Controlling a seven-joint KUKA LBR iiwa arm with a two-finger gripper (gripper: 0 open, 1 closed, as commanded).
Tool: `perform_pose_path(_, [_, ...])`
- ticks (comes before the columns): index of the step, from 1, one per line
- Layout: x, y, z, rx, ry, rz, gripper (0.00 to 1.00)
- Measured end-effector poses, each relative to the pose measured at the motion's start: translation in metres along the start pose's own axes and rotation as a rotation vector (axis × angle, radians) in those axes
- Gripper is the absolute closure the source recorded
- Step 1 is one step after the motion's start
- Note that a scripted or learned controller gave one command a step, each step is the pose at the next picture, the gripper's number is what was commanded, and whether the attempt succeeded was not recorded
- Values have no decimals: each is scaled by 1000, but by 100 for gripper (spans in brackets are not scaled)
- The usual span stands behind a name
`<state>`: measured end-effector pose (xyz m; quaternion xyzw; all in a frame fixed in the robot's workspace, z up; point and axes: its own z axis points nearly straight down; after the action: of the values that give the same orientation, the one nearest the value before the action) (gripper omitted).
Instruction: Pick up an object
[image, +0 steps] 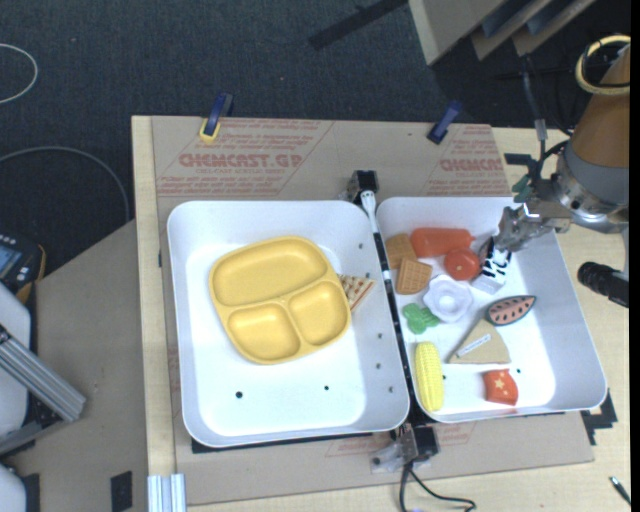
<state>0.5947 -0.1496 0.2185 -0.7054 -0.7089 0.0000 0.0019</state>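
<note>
My gripper hangs over the upper right part of the right bin, coming in from the right edge. Just below it lies a small black-and-white striped toy, very close to the gripper tip; whether they touch is unclear. To the left of the toy sit a red tomato and an orange-red block. Nothing is visibly held.
The right bin also holds a waffle square, a white cup, a green piece, a corn cob, a watermelon slice, a tan wedge and a red piece. The left bin bears a yellow divided plate and a waffle chip.
</note>
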Motion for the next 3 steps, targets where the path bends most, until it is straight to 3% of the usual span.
perform_pose_path(3, [156,-56,-14,0,1,-1,100])
